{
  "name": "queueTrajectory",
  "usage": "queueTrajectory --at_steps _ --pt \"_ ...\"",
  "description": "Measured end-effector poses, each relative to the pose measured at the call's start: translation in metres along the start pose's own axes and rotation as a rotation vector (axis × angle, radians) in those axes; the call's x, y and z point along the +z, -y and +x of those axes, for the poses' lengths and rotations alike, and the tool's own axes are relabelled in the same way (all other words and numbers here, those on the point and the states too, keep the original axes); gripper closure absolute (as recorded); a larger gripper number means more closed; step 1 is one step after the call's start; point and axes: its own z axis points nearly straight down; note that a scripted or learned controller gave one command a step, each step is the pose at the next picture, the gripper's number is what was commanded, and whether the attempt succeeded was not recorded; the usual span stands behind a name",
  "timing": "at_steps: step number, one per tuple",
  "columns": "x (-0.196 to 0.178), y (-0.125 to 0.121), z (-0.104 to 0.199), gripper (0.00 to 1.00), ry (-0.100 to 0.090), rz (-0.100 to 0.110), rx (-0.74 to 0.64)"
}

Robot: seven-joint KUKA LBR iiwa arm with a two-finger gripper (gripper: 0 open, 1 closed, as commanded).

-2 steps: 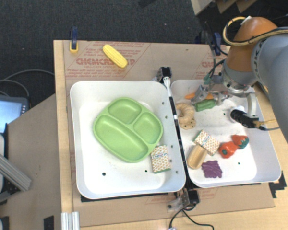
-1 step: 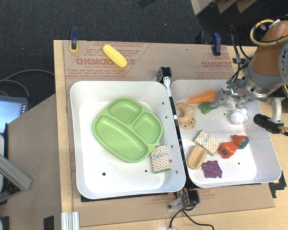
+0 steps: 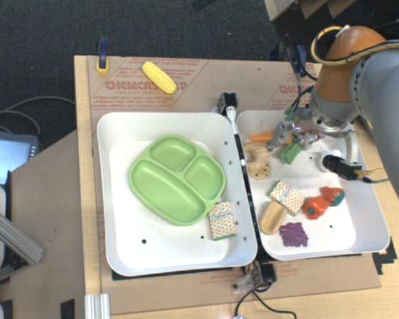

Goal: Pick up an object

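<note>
Tool (image 3: 294,133) sits low in right bin (image 3: 369,241), far end, just over green block (image 3: 290,153) beside carrot (image 3: 261,137); grip state cannot tell. Block looks small, light, rigid plastic, probably slick, so pinch across its short flat sides.

A bulky grey arm (image 3: 386,105) with a rounded orange band and thin looping cables.

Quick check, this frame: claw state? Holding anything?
Claw: low over the right bin's top-left corner, beside a green piece and an orange piece; open or closed cannot be told.
</note>
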Motion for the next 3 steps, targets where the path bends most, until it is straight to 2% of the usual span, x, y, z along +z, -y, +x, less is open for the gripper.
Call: queueTrajectory --at_steps 1,2,3 --pt "-0.001 0.000 -0.032 0.00 -0.006 -0.006 0.006" --pt "-0.004 0.002 -0.002 0.00 -0.001 -0.019 0.005" --pt "-0.004 0.038 -0.062 0.00 -0.002 -0.026 0.012"
